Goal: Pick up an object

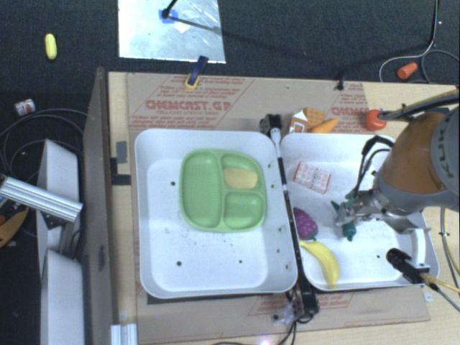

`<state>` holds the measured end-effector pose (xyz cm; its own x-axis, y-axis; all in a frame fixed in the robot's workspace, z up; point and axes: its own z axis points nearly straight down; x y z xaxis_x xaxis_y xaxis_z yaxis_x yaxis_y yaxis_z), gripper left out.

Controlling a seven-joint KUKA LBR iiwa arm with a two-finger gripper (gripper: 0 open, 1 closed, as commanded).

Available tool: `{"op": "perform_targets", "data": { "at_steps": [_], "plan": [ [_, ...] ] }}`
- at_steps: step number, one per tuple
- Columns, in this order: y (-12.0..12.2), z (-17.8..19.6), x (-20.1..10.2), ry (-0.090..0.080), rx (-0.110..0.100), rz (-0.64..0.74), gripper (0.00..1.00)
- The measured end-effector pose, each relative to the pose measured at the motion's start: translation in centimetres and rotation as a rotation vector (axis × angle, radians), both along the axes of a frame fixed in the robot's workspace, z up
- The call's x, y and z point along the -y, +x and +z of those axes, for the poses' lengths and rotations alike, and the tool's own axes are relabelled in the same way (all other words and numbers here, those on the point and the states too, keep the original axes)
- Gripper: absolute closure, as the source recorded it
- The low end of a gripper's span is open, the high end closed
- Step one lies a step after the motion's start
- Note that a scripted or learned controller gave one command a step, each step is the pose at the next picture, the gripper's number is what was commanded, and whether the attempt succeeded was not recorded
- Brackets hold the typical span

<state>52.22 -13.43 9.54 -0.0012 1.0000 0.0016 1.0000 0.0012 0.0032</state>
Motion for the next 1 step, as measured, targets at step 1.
{"op": "perform_targets", "data": {
  "at_steps": [1],
  "plan": [
    [5.12, 9.51, -8.02, 0.001, 0.011, 0.013, 1.00]
  ]
}}
